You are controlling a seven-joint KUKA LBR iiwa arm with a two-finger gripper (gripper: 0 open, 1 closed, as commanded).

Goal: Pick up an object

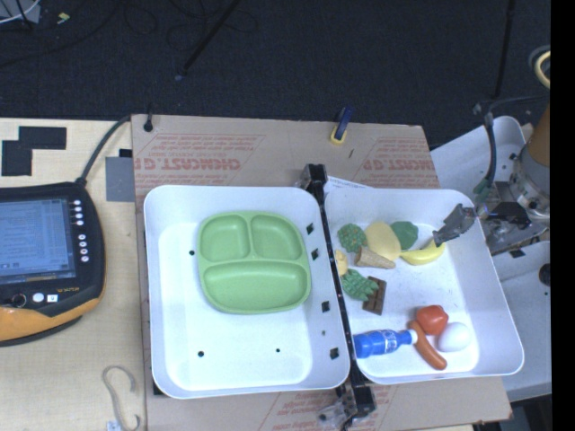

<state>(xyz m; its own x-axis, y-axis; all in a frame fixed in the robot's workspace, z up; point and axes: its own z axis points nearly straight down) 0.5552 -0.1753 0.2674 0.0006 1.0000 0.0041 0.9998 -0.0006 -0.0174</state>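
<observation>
Going left to right: the pendant (pixel 40 259) is glowing, its text too small to read; the cardboard's (pixel 207 155) printing is showing upside down, and I can't make it out. The green plate (pixel 254 263) is sitting mid left bin (pixel 171 357). In the right bin (pixel 490 330), the banana (pixel 424 255) is lying near the far edge, looking light, smooth, slippery. I'm hovering my gripper (pixel 452 224) just beside it, fingers apart on nothing, judging its thick middle the best hold.

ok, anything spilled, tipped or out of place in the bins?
Nothing spilled. The blue bottle lies on its side in the right bin, among a loose jumble of toy food. The green divided plate sits flat in the left bin. The pincer hovers by the banana.
</observation>
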